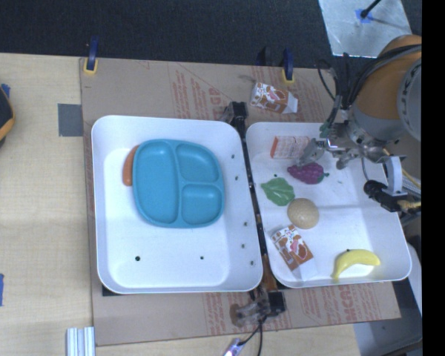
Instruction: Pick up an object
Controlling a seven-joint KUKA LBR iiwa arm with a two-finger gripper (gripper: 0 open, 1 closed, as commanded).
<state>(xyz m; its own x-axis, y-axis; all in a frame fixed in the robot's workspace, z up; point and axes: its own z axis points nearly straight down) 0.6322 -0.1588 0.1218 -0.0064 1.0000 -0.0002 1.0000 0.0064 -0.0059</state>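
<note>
Gripper point(317, 153) sits low in the right bin point(389, 232), just above the purple grapes point(306, 173); can't tell how its jaws stand. Best drop straight onto the grapes, avoiding the packet point(286, 147) and green leaf point(278, 191).

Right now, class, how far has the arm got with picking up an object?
Nothing looks lifted: the purple grape-like toy, green leaf-shaped toy, round beige ball and yellow banana all lie in the right white bin. The gripper hovers just above the purple toy. Grasping and lifting remain.
</note>
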